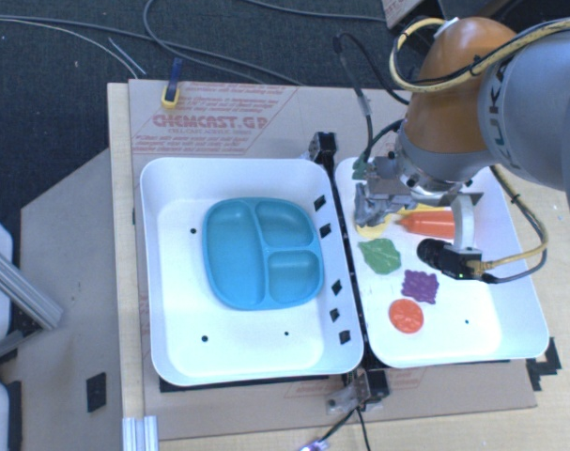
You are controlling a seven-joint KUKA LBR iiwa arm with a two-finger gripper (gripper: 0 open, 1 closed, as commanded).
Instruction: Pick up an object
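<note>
My gripper (373, 205) hangs low over the far left part of the right bin (510, 332), under the grey wrist and orange band. A yellow toy piece (376, 221) lies right beneath it, partly hidden by the gripper. An orange carrot-like piece (428, 222) lies just to the right of that. A green leafy piece (380, 255) sits in front of the gripper. Nearer the front are a purple grape bunch (420, 286) and a red-orange round piece (407, 317). I cannot see whether anything is held.
The left bin (172, 252) holds a blue divided plate (262, 252). A black-clipped divider (336, 252) runs between the two bins. Cardboard lies under and behind the bins, with cables on the dark floor beyond.
</note>
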